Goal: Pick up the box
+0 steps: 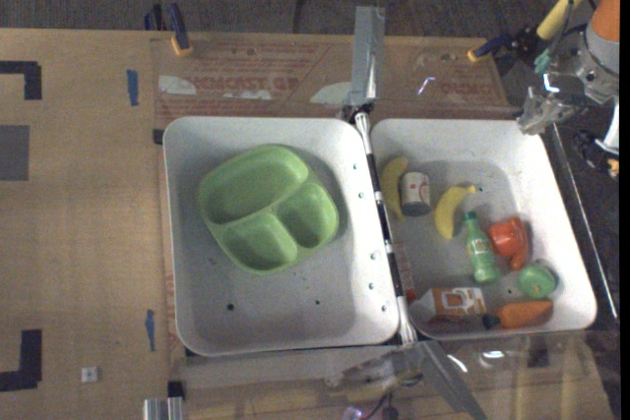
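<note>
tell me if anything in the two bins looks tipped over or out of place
Nothing looks spilled or broken. In the right white bin, the small orange and white carton box lies on its side by the near wall, and the green plastic bottle lies flat too. The green three-compartment plate sits askew in the left white bin.

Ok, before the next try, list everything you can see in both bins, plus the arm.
plate: 1, light green, three compartments, left bin
bananas: 2, yellow, one at the right bin's left wall, one near its middle
can: 1, white with a dark label, between the bananas
bottle: 1, green, middle of right bin
orange-red item: 1, just right of the bottle
round green item: 1, right side, near front
box: 1, orange and white, lying at the front edge
carrot: 1, orange, right of the box
gripper: 1, grey, above the right bin's far right corner
</note>
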You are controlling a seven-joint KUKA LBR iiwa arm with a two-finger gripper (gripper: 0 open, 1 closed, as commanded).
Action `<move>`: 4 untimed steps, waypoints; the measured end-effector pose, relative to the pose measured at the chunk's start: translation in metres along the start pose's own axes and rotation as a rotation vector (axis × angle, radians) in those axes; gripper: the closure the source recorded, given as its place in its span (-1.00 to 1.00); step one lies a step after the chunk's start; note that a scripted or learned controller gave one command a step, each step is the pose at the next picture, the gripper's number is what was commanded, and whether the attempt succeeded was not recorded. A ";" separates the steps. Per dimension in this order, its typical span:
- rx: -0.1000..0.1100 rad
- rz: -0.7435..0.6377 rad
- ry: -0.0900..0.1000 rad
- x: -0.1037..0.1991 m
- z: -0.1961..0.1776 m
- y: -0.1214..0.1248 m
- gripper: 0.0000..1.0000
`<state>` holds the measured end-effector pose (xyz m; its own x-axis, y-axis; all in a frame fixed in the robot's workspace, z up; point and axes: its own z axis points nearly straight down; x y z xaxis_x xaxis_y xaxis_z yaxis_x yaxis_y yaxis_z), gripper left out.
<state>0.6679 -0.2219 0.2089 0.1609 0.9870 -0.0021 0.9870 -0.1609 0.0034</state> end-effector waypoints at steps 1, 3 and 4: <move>0.002 0.324 0.000 0.012 -0.143 -0.002 1.00; 0.001 0.382 0.000 0.021 -0.228 -0.003 1.00; 0.007 0.476 0.001 0.136 -0.111 -0.036 1.00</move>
<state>0.6542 -0.0815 0.3199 0.5949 0.8038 -0.0006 0.8038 -0.5949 -0.0026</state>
